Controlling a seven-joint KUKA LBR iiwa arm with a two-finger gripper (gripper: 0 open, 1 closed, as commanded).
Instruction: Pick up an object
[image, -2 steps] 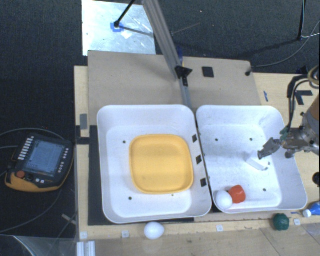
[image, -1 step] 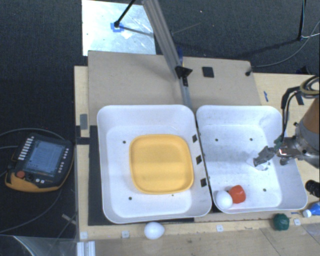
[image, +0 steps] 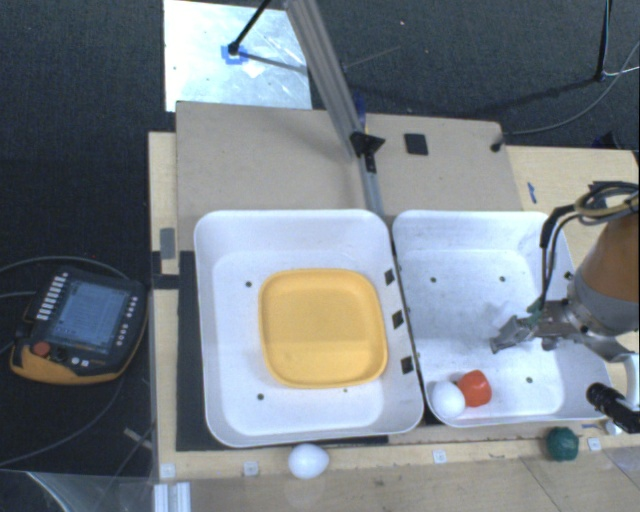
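Approach stage: gripper over the right bin, nothing picked up yet.

The gripper hangs above the floor of the right bin; whether it is open or closed cannot be told at this size. The nearest candidates, an orange object and a white ball touching it, sit at the bin's near edge. A yellow plate lies in the left bin. Judgement: the next move calls for travel toward that near edge, then descent.
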